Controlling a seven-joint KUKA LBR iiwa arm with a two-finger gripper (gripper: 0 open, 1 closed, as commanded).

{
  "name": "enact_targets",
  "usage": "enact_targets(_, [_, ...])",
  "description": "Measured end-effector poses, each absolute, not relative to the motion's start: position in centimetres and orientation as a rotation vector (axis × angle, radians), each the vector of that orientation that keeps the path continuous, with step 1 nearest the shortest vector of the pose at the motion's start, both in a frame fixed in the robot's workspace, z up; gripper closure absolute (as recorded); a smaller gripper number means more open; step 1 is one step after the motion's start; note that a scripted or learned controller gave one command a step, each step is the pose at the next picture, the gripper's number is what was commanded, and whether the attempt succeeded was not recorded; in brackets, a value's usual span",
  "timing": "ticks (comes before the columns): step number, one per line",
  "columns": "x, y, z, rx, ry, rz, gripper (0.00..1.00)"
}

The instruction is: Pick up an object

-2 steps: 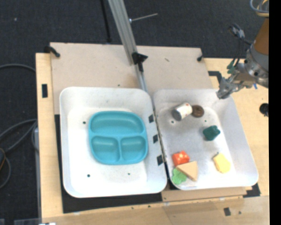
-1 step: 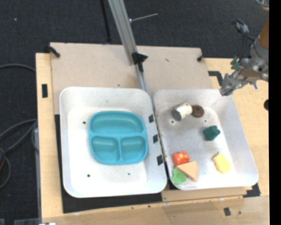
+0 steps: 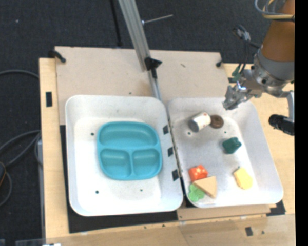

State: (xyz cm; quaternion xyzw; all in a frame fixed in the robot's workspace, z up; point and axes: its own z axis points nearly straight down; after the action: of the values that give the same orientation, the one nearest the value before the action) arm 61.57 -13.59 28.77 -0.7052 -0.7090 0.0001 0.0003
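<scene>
Camera view: pincer (image 3: 232,102), state not discernible, is poised just beside the cup (image 3: 199,121); it should be centred over the cup before descent.

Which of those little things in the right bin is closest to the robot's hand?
The small brown piece beside the white cup; the others lie farther from the hand.

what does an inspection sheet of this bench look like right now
surface: bench bears left bin and right bin
job's things: right bin holds white cup lying beside brown piece, dark green piece, yellow piece, red piece, tan wedge, light green piece
clutter: teal divided tray in left bin
grippers: gripper above right bin's far edge, holding nothing visible
cables: black cable on floor at left
surroundings: dark floor, metal pole
</scene>
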Motion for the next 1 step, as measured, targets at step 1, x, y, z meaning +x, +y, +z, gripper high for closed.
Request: enact_targets(1, [59.12,-8.23,28.62,-2.214,-2.228,-0.001,1.0])
